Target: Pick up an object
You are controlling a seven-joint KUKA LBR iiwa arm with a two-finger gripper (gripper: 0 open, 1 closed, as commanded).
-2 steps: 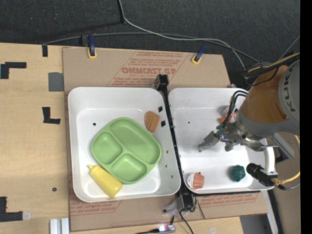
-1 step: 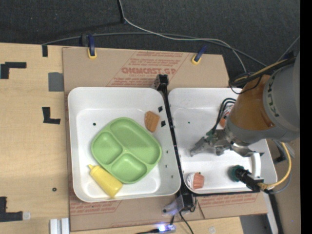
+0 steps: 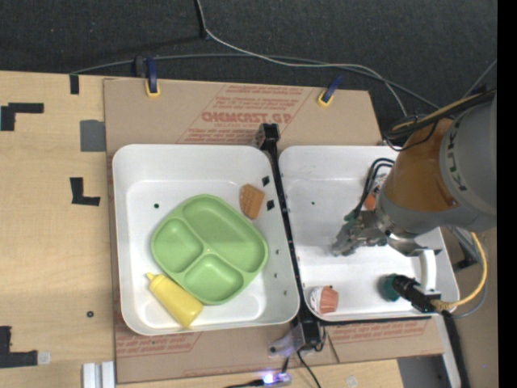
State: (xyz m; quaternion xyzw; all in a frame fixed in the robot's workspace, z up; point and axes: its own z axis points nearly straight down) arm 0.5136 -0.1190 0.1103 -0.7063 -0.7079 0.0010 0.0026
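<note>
Rounded grey arm (image 3: pixel 478 156), broad orange band (image 3: pixel 418 172) above the wrist, thin dark cables (image 3: pixel 373 178), small dull-metal gripper (image 3: pixel 346 243)

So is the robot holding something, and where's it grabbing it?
Nothing seems held. The gripper sits low over bare floor of the right bin, apart from the orange-and-white object.

The arm (image 3: pixel 440 176) runs off our view's right side and hides the right wall of the right bin (image 3: pixel 323 176). We cannot tell what the small orange-and-white object (image 3: pixel 327 299) in that bin is.

Right bin (image 3: pixel 323 176) mostly bare, small orange object (image 3: pixel 327 299) at lower-left corner.
</note>
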